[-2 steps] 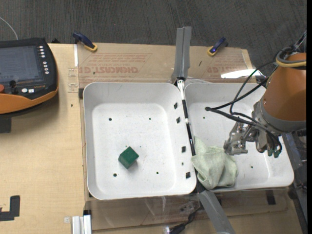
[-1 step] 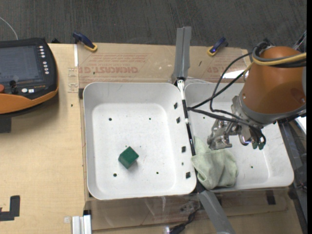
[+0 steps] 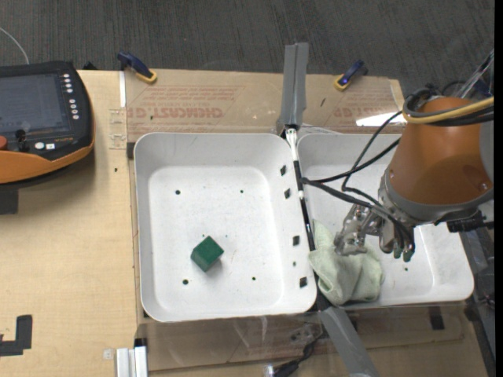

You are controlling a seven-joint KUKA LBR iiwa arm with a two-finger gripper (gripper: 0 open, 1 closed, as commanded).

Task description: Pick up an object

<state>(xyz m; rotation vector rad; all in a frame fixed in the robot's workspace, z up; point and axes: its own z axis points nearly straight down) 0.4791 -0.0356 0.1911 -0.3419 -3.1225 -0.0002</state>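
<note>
A small green cube lies in the left white bin, toward its front. A crumpled pale green cloth sits in the front left corner of the right bin. My gripper hangs below the orange wrist band, low over the right bin, just above the cloth's upper edge. The wrist and cables hide part of it, and nothing is seen lifted off the bin floor.
A grey bar runs between the two bins at the back. A teach pendant rests on the bench at far left. Two clamps hold the cardboard backing. Black cables trail across the right bin.
</note>
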